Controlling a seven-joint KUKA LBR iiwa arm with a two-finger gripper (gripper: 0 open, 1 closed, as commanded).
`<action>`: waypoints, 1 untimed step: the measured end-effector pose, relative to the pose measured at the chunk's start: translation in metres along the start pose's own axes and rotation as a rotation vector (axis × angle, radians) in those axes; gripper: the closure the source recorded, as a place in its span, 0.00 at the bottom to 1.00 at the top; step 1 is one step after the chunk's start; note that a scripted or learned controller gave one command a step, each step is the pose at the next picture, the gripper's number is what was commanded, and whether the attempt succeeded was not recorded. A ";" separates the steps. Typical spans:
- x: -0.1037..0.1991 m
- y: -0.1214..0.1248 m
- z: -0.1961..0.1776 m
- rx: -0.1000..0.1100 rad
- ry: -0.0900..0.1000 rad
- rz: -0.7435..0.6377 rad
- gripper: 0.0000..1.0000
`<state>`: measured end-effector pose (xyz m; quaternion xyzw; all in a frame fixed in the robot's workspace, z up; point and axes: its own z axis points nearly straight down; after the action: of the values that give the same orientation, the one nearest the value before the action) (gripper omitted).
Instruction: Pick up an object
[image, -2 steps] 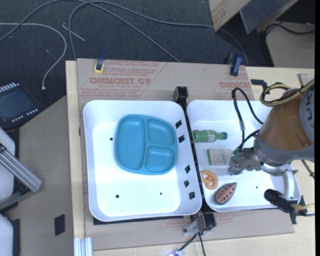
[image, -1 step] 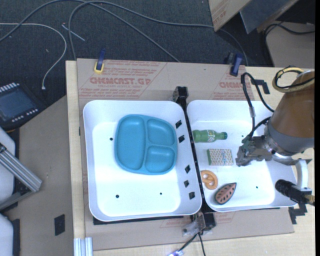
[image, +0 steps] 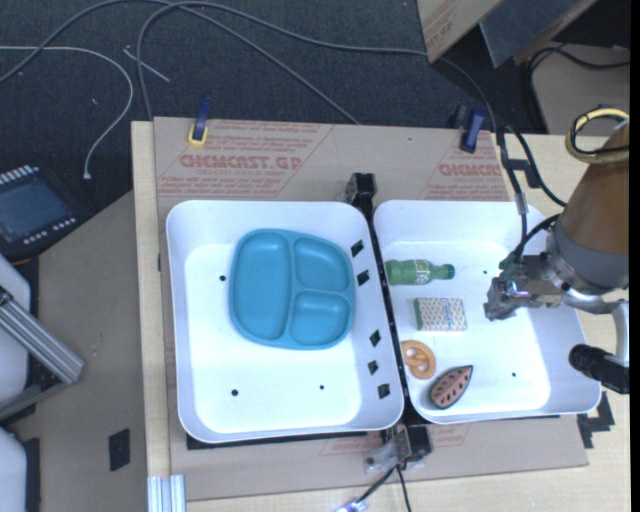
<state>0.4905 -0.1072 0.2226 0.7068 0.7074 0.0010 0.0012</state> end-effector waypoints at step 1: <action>0.047 0.028 0.010 0.002 0.002 -0.005 1.00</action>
<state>0.5183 -0.0602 0.2129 0.7050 0.7092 0.0011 -0.0003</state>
